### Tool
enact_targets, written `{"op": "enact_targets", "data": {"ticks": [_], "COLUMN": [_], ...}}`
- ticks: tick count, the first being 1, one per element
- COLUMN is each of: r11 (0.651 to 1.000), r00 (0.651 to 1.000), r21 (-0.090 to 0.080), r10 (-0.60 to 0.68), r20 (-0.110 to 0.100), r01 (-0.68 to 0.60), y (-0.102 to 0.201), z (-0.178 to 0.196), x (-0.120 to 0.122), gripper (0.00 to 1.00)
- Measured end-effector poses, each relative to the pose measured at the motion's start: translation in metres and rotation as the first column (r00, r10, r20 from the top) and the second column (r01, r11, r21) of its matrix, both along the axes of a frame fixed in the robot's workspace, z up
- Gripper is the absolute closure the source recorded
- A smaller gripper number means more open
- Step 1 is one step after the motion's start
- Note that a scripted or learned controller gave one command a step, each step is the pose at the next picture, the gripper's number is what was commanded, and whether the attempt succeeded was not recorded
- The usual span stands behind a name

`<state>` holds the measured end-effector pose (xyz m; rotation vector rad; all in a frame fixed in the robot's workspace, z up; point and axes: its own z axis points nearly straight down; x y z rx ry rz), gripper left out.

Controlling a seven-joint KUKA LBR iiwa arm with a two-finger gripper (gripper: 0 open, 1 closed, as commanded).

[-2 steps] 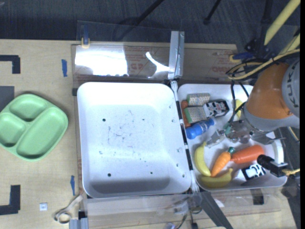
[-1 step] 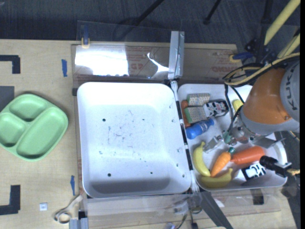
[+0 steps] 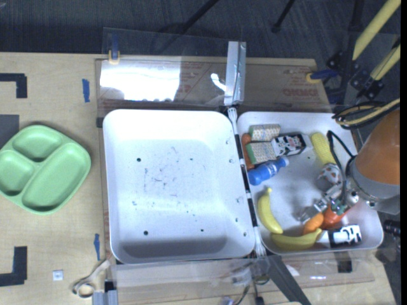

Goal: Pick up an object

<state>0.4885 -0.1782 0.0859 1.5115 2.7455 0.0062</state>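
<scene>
Tool [image 3: 332,202]: lowered into the right bin [image 3: 289,121], beside an orange object [image 3: 320,220]; its state cannot be told.
Progress: nothing is seen lifted; pickup remains.

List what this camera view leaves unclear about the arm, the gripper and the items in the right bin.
- Gripper: small and blurred in the camera view; open or shut cannot be told.
- Orange item: partly hidden by the gripper; its kind is unclear.
- Arm: cut off by the right edge.
- Boxes in the right bin: print too small to read.
</scene>
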Motion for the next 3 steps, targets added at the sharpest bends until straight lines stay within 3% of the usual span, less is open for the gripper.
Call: {"op": "enact_targets", "data": {"ticks": [1, 2, 3], "r11": [0.987, 0.986, 0.934], "r00": [0.987, 0.986, 0.934], "r21": [0.001, 0.0, 0.006], "r10": [-0.163, -0.164, -0.357], "r20": [-0.004, -0.008, -0.009], "r01": [0.163, 0.164, 0.357], "y": [-0.012, -0.012, -0.03], "z": [-0.001, 0.074, 0.009], "x": [0.048, 0.143, 0.15], "gripper": [0.0, 0.0, 0.0]}}
